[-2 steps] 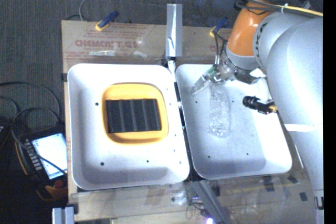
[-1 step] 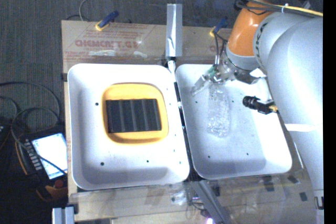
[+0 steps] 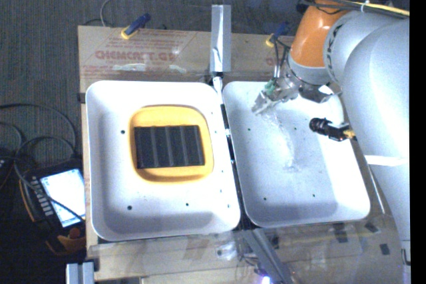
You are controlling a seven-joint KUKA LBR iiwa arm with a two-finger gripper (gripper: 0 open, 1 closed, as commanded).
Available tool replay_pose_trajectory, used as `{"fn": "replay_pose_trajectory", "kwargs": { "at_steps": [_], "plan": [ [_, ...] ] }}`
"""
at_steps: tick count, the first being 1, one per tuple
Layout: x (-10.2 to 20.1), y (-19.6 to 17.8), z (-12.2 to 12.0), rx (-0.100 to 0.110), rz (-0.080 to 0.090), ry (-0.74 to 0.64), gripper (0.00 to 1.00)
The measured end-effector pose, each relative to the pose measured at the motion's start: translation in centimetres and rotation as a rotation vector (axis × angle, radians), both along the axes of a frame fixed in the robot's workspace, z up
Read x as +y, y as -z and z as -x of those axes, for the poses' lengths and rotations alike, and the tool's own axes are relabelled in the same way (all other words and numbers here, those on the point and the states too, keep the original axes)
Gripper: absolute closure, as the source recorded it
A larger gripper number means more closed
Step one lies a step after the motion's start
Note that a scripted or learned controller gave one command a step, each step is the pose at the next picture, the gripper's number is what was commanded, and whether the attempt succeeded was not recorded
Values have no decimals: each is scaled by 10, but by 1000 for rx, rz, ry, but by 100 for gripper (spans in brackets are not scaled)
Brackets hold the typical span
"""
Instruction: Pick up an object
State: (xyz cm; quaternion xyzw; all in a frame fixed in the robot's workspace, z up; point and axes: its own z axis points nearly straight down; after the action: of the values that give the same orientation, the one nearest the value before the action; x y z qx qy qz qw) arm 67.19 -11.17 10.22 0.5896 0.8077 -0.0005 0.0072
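Yellow-framed tray (image 3: 172, 145), the one clear object on offer, lies flat in the left bin (image 3: 106, 206), roughly centred and slightly toward the far side; its dark ribbed inset shows several parallel slots, and the yellow rim surrounds that inset on all sides. It touches nothing but the bin floor and sits well apart from the arm. Left bin and right bin (image 3: 313, 206) stand side by side on the table (image 3: 100, 53), their inner rims nearly meeting along a dark seam. The arm (image 3: 373, 76) enters from the right, its orange band (image 3: 313, 40) above the wrist, and the pincer (image 3: 266, 100) is positioned over the far left corner of the right bin, pointing down and toward the seam. Something small with a green tint shows at the pincer tip, too blurred to identify; whether it is gripped or part of the tool cannot be told, nor can the spread of the pincer be determined. A faint pale smear runs down the right bin floor below the pincer. A small black fitting with a yellow tip (image 3: 329, 128) projects over the right bin's right side, apparently attached to the arm. On the far side of the table, a brown board carries red lettering, and a blue-and-yellow clamp (image 3: 135, 25) sits at its far edge. A lit handheld screen (image 3: 58, 195) lies on the floor left of the table.
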Motion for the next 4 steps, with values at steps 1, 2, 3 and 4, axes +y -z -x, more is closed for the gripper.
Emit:
{"fn": "replay_pose_trajectory", "kwargs": {
  "at_steps": [1, 2, 3, 4],
  "plan": [
    [54, -82, 3, 10, -7, 80, 100],
    [51, -131, 9, 9, -7, 348, 100],
    [-17, -173, 13, 10, -5, -62, 100],
    [22, -81, 25, 13, -10, 92, 100]
  ]
}}
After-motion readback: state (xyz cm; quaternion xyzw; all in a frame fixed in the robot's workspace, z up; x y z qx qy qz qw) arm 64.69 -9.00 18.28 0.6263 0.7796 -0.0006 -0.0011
